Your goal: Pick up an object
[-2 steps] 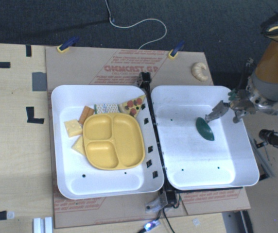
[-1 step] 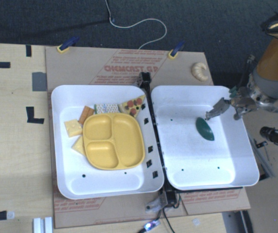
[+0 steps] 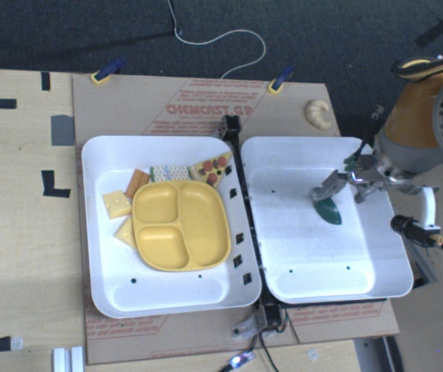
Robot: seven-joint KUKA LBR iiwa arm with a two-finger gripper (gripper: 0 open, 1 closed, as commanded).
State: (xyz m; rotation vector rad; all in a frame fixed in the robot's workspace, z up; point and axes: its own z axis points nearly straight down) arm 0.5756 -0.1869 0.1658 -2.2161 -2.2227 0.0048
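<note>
A: White plastic takes up most of the brown cardboard-topped table [image 3: 128,103]: two shallow white bins side by side. The left white bin [image 3: 101,285] carries a big yellow divided plastic plate [image 3: 181,225], with small flat food-shaped toy pieces [image 3: 132,188] tucked along its upper-left rim. The right white bin [image 3: 314,281] is mostly bare floor, and the grey arm with its orange band [image 3: 417,118] reaches in over its upper right.

B: And the claw?

A: The metal claw [image 3: 338,188] sits low over that right bin, its fingers splayed a little apart, one of them reaching left. Just under it lies the small dark green flat oval object [image 3: 330,211], near the bin's middle right. I can't say for sure whether a fingertip touches it; nothing green sits between the fingers.

B: So what could spoil the pick?

A: My guess: the green piece looks thin and lies flat on smooth plastic. Fingers closing beside it and not around it would nudge it away or close on air. It also seems offset from the claw's centre, toward the lower side, so one finger may land on top and pin it.

B: How does it look otherwise?

A: Teal-green, leaf-like, slightly glossy, with a dark shadowed edge.
</note>
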